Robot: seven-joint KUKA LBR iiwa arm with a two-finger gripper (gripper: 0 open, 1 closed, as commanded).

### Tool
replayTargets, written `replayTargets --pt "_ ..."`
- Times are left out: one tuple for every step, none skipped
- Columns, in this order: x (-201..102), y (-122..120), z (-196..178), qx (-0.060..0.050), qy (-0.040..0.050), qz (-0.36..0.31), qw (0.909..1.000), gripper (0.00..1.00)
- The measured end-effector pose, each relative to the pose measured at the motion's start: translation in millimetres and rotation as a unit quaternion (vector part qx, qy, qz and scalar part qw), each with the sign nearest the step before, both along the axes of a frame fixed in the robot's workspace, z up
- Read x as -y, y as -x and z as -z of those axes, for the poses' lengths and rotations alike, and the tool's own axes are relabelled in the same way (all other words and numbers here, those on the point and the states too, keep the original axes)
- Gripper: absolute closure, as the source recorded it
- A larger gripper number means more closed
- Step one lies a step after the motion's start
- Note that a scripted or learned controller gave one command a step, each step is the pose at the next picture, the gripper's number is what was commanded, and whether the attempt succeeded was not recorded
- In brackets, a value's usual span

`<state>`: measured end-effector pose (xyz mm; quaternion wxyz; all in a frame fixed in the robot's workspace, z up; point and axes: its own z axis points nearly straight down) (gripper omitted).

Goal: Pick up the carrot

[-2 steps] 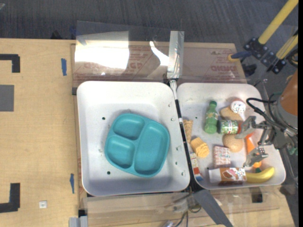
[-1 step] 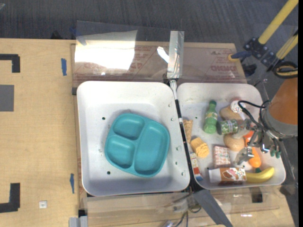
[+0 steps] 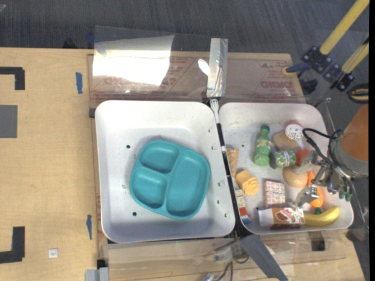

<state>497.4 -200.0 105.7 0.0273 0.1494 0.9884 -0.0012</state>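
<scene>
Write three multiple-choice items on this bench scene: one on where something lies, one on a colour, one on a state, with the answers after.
1. Where does the banana lie?
A. in the left bin
B. at the near edge of the right bin
C. on the bare bench

2. What colour is the divided tray in the left bin?
A. teal
B. red
C. yellow

3. How does the green bottle rest?
A. inside the tray
B. lying among the other toy foods
C. hanging from the gripper

Answers: 1 B, the banana sits by the right bin's front rim. 2 A, the tray is plainly teal. 3 B, the bottle lies on the bin floor, apart from the gripper near the orange carrot.
</scene>
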Motion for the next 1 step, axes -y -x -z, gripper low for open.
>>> replayTargets --pt "2.1 -5.6 -13.3 0.011 0.0058 0.000 0.9999 1.00"
